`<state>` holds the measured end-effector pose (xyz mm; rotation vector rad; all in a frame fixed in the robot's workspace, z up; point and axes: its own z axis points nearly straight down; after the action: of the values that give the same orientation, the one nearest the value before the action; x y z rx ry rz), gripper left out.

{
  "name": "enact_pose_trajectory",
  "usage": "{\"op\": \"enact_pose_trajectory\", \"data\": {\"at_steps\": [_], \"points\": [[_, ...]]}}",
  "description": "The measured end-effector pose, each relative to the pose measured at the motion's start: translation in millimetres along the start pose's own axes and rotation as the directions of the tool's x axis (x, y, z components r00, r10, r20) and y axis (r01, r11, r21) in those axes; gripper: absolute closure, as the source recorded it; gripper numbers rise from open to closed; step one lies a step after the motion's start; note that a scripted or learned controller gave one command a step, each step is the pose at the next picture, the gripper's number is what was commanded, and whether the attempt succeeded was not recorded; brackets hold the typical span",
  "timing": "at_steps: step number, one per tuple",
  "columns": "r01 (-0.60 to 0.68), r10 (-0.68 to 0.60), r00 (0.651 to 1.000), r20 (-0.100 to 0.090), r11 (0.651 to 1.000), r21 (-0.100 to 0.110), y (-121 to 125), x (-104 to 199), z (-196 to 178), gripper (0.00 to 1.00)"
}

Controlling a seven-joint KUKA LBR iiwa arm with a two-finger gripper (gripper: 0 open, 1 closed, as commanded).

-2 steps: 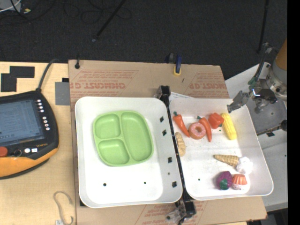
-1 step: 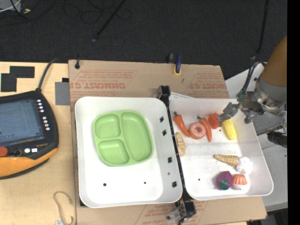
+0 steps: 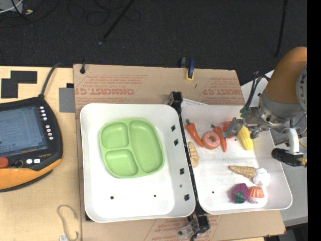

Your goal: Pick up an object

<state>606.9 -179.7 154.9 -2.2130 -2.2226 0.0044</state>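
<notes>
The grey arm with orange band [image 3: 288, 79] reaches in from the right, and its hand [image 3: 242, 127] is low over the right shallow white bin [image 3: 281, 195]. Whether it is clenched or released, cannot tell. A yellow plastic corn cob [image 3: 245, 137] sits right at the hand, touching or just under it; grip not confirmed. Just left of the hand are a pink ring-shaped doughnut toy [image 3: 210, 140] and a red chilli-like piece [image 3: 221, 138], with an orange plastic carrot [image 3: 193, 133] further left. Below the hand lie a tan ice-cream cone toy [image 3: 248, 172], a purple-and-green toy [image 3: 240, 193] and an orange cupcake-like toy [image 3: 256, 193]. A beige ridged piece [image 3: 192, 154] lies by the bin's left wall. Well left of the hand, the left white bin [image 3: 95, 195] holds a green divided plastic plate [image 3: 132, 147].
</notes>
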Motion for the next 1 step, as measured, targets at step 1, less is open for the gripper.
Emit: {"op": "enact_pose_trajectory", "data": {"at_steps": [1], "points": [[-0.006,0.006,1.0,-0.001,1.0,-0.007,7.0,7.0,53.7,0.0]]}}
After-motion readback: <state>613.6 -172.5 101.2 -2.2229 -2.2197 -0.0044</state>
